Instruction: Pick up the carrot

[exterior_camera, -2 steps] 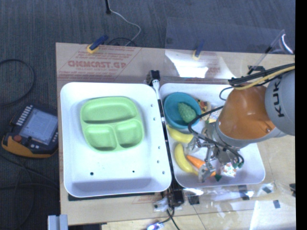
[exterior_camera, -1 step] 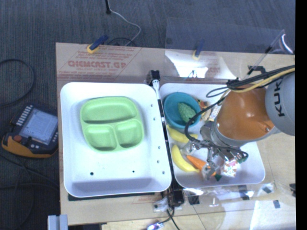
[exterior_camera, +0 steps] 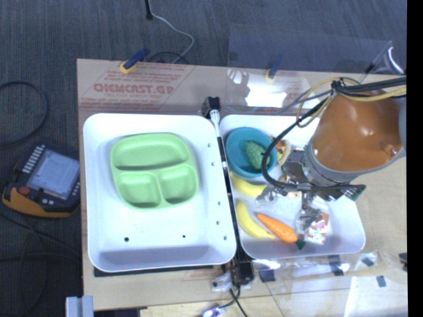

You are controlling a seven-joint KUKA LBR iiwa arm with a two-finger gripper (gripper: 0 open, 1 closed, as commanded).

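Two white bins are seen side by side on the surface. Much of the right bin is hidden by the arm. The end effector is poised just beside the carrot; its state cannot be told. Orange, green-tipped, the carrot lies near the bin's front edge, against a banana.

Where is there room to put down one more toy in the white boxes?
The left bin has bare white floor around the green tray, widest along its near edge. The right bin is crowded: blue bowl, bananas, carrot and the gripper fill it.
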